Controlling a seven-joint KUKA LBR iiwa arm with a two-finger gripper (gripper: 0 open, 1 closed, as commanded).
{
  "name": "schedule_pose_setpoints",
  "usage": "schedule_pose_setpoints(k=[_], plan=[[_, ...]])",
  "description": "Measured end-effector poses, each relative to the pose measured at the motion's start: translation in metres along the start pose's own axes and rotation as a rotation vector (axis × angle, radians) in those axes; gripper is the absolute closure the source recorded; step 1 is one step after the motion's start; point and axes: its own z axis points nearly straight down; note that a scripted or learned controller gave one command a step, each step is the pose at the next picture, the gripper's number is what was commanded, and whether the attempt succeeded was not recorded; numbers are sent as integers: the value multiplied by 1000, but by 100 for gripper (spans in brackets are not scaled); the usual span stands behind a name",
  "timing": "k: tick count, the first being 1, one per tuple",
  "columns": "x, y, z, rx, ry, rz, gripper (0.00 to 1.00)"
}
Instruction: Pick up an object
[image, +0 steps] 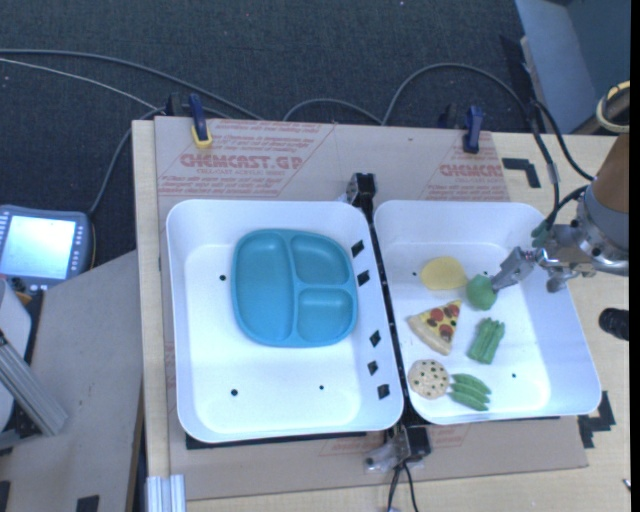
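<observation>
Gripper (532, 266) hangs over the right bin (566, 342), near its upper right side. Whether it is spread or pressed together cannot be told. One finger (508, 271) points toward a green round object (481, 292), close to it; contact cannot be confirmed. Nearby lie a yellow piece (442, 272), pizza slice (436, 327), green ridged piece (486, 339), cookie (428, 378) and pea pod (469, 389). The left bin (196, 340) holds a blue divided plate (294, 288).

Pincer (512, 270) is hanging over the right bin (570, 340), right next to a green ball (481, 292); blue tray (295, 288) is sitting in the left bin (200, 330).
</observation>
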Motion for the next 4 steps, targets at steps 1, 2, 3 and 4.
schedule_pose_setpoints(k=[1, 2, 3, 4], plan=[[0, 3, -7, -13, -3, -3, 0], [-5, 2, 55, -8, -1, -2, 0], [-3, 5, 118, -8, -1, -3, 0], [-3, 5, 125, -11, -3, -3, 0]])
